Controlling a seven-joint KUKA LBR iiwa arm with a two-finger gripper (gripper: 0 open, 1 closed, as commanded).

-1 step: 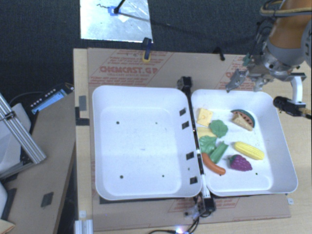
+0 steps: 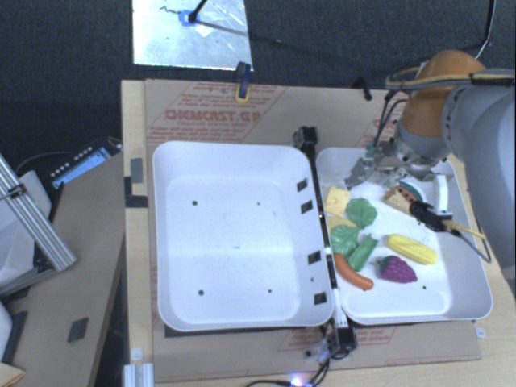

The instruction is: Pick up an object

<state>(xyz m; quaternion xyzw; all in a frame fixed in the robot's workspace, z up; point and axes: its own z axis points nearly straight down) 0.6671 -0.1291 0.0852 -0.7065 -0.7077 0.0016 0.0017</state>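
Single grey arm [image 2: 476, 127] enters from the right and hangs over the far part of the right bin [image 2: 468, 297]. Gripper [image 2: 372, 170] sits low near the bin's far-left corner. Its metal end is small and blurred against the white floor, so whether the hand is released or clenched cannot be told, and nothing can be seen held in it.

Toy food lies clustered in the left half of the right bin, just beyond the divider:
- yellow cheese wedge [image 2: 336, 199], farthest and nearest the gripper
- green leafy piece [image 2: 361, 213] just beside it
- second green piece [image 2: 344, 237] and green pod [image 2: 364, 252] nearer
- orange carrot [image 2: 352, 272] along the divider
- purple grapes [image 2: 397, 269] and yellow corn [image 2: 412, 249] to the right
- brown slice [image 2: 397, 199], partly behind the wrist cabling

Left bin [image 2: 173, 240] holds no items, likely the drop side.

Judgement: the arm looks staged for a descent on the far edge of the cluster; the cheese wedge is the likeliest target. Crowding there risks a nudge instead of a clean grasp. No pick is confirmed.
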